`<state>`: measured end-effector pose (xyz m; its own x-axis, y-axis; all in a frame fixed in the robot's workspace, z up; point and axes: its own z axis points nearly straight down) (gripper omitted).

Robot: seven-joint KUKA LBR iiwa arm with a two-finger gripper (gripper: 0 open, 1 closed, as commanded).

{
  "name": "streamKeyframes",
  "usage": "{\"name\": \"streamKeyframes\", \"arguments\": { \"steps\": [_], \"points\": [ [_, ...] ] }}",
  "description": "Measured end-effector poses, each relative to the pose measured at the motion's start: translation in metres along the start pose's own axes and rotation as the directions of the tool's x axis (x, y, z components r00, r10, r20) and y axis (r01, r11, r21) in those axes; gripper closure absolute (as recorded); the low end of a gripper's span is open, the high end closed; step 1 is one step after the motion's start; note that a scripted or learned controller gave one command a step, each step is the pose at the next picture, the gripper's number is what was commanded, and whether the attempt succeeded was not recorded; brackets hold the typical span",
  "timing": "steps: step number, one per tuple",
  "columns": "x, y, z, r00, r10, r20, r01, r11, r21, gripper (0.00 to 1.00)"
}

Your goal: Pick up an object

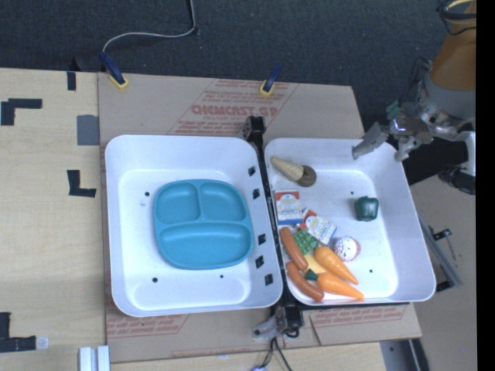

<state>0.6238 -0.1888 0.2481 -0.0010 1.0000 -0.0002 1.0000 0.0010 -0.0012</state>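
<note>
Left bin [124,230]: shallow, white, well to the left of the gripper. Holds one blue divided plate [204,223], three compartments, lying flat at the bin's middle.

Right bin [402,230]: shallow, white, touching the left bin along a black centre joint. Contents, all below and to the left of the gripper:
- Tan cone-shaped piece with a brown cap [294,171], lying on its side near the bin's upper left, the item nearest level with the gripper.
- Small red-and-white carton [288,205], just below the cone.
- Cluster at the lower left: two orange carrots [334,273], a reddish sausage-like piece [297,263], a green leafy piece [306,242], small white packets [320,228], and a round white item with a red mark [347,247]. The pieces touch or overlap.
- Dark green pepper-like object [366,208], alone, directly below the gripper and apart from the cluster.

Gripper [383,141]: at the right bin's upper right rim, above the bin's edge. Nothing is seen held in it; how far it is open cannot be told.
</note>
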Motion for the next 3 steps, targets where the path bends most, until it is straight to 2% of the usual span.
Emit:
{"name": "streamKeyframes", "arguments": {
  "steps": [1, 2, 3],
  "points": [
    [-0.035, -0.029, 0.131, 1.0, 0.001, -0.001, -0.001, 1.0, 0.005, 0.0],
    [-0.017, -0.035, 0.161, 1.0, 0.001, 0.004, -0.001, 1.0, -0.004, 0.0],
    [-0.017, -0.033, 0.15, 1.0, 0.001, 0.005, -0.001, 1.0, -0.01, 1.0]
  ]
}}
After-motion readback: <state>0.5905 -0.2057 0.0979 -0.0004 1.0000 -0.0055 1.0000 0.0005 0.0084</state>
